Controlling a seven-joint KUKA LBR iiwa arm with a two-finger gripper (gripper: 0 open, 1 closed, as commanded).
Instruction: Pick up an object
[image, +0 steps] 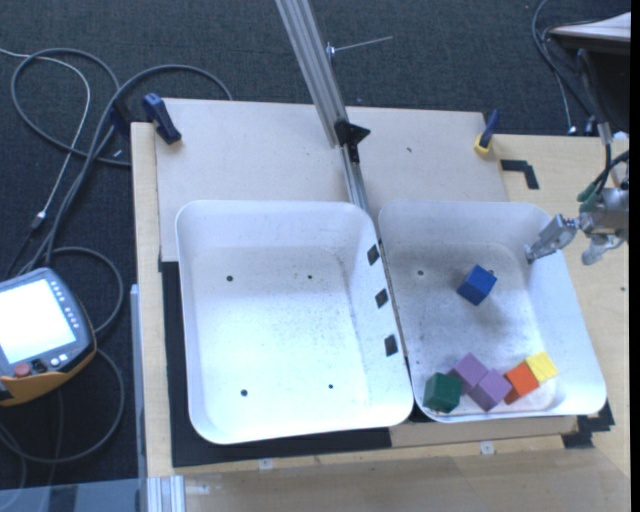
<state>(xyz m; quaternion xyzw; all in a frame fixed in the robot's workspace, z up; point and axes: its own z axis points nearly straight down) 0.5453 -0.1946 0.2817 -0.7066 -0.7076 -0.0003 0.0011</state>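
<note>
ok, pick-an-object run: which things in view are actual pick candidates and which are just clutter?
Job-relevant:
- blue block, alone mid right bin
- green block, purple blocks, orange block, yellow block, clustered at that bin's near edge
- gripper, at the bin's right rim

Lying about:
- left bin
- teach pendant and cables on the floor
- blue clamp, yellow clamp

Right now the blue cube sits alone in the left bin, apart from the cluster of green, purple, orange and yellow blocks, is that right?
Not quite. The camera view shows the blue cube in the right bin, not the left one. The rest holds: it sits alone, apart from the green, purple, orange and yellow blocks clustered at that bin's near edge.
</note>
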